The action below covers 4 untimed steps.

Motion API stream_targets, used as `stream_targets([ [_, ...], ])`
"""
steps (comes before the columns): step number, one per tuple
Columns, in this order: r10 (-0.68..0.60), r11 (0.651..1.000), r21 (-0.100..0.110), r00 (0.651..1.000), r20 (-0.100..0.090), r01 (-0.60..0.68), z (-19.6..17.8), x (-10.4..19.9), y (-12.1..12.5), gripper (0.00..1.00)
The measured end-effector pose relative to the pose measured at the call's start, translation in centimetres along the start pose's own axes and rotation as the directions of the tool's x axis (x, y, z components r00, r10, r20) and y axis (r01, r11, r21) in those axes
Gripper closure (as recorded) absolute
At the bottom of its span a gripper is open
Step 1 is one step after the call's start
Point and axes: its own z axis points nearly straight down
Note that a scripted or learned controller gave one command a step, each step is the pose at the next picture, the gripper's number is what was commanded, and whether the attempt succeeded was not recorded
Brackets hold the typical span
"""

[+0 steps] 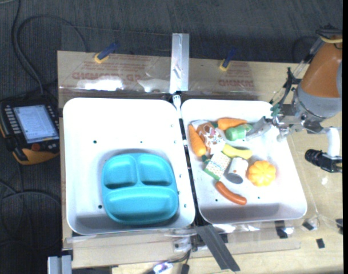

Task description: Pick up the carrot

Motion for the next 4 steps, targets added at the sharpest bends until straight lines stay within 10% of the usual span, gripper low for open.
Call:
stream_targets([
  [1,0.146,0.989,-0.004,0.989,-0.009,-0.146,9.1,-1.3,-4.9,0.00],
  [2,0.250,0.968,-0.001,0.968,0.005,-0.250,5.4,-1.7,1.4,0.00],
  [3,0.292,0.956,0.001,0.956,0.003,-0.292,6.6,0.3,-6.4,0.00],
  [4,0.210,0.978,-0.019,0.978,-0.004,-0.210,9.7,0.0,-8.3,0.00],
])
